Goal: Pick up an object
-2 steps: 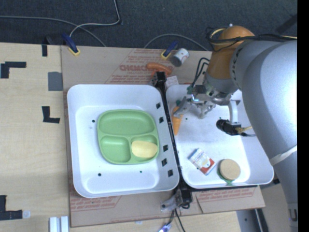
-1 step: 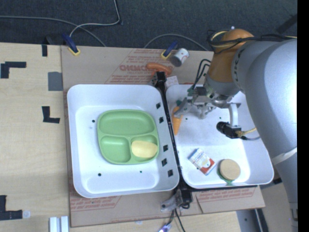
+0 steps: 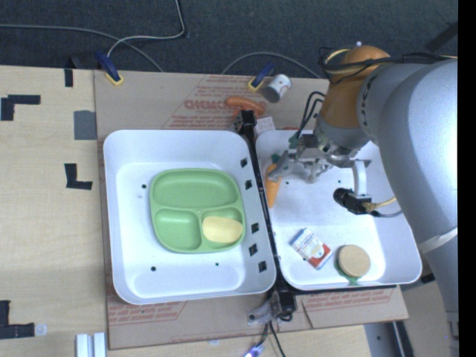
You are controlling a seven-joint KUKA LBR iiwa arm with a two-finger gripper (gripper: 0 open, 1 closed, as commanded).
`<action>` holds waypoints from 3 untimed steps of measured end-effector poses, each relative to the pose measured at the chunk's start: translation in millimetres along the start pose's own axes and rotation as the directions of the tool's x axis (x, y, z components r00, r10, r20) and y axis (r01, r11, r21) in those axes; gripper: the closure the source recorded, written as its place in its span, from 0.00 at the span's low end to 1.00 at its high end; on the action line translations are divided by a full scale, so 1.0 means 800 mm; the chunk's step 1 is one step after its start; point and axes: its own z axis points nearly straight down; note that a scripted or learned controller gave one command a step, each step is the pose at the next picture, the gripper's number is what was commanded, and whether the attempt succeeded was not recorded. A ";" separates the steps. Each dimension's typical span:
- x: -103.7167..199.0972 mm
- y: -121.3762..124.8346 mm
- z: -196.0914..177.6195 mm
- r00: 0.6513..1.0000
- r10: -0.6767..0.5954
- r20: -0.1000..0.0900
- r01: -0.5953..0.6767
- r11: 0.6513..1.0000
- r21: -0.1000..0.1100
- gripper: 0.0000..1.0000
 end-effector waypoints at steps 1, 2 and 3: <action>0.001 0.015 0.001 1.000 -0.004 -0.006 0.004 1.000 0.027 0.00; 0.002 -0.014 -0.001 1.000 0.004 0.004 -0.004 0.999 -0.034 0.00; 0.005 0.024 0.003 1.000 0.005 0.005 -0.005 0.999 -0.032 0.00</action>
